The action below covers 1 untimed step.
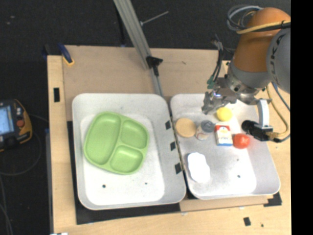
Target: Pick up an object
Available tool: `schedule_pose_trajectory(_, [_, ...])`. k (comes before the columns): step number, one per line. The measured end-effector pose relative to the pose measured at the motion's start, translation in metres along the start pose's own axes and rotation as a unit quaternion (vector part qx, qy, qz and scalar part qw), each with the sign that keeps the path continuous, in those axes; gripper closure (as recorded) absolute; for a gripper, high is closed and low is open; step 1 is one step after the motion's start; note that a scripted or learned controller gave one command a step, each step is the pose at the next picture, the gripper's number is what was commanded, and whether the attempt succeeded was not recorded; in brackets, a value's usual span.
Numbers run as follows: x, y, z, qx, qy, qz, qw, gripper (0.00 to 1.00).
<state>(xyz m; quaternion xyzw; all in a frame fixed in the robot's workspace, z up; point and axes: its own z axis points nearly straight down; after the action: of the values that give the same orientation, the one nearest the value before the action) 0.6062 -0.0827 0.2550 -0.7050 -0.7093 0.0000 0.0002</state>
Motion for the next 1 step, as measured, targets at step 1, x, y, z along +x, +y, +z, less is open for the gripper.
schedule_pose_trajectory(1, [0.0575, 0.0012, -0.0042, 0.000, 0.001, 0.000, 1.0000, 1.00])
